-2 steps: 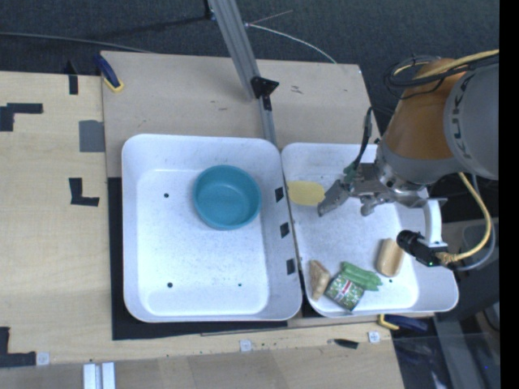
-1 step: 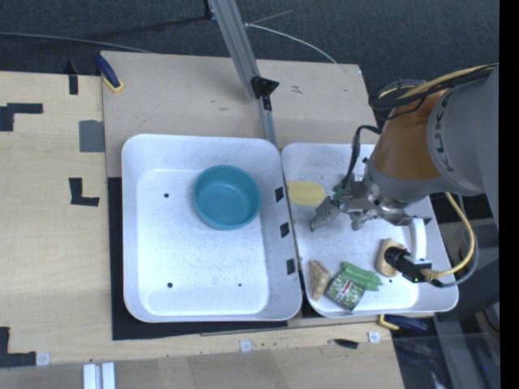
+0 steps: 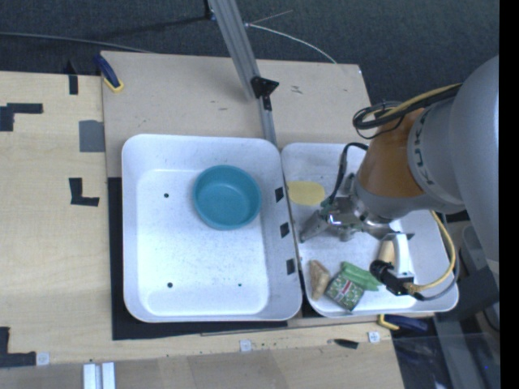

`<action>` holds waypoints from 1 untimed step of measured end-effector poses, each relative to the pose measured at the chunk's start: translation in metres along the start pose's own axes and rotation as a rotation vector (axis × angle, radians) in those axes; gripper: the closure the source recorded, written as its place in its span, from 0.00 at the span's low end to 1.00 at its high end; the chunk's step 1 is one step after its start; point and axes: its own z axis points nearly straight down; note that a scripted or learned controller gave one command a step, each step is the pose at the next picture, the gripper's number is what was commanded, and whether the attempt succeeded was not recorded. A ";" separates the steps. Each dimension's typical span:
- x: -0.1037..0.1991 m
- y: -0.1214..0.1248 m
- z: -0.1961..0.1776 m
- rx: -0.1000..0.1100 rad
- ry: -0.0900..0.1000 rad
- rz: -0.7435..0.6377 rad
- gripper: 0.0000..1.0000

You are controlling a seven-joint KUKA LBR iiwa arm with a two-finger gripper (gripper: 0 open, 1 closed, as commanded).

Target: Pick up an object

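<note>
Even, fairly bright light from overhead leaves only soft, short shadows. The white bins (image 3: 203, 298) look slightly washed out, without hard glare. The whole picture is grainy and a little soft; the near arm (image 3: 462, 152) is blurred and out of focus.

Left bin (image 3: 154, 290) mostly open floor, teal bowl (image 3: 227, 196) near its back right, right bin (image 3: 430, 302) crowded, arm (image 3: 405, 168) over its middle, yellow piece (image 3: 306, 192) behind, green packet (image 3: 350, 285) and tan object (image 3: 318, 278) at front.

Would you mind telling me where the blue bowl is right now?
The blue bowl sits in the left bin, toward its upper right, near the divider between the two bins.
</note>
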 end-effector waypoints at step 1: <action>0.001 0.000 -0.011 0.002 0.002 -0.001 1.00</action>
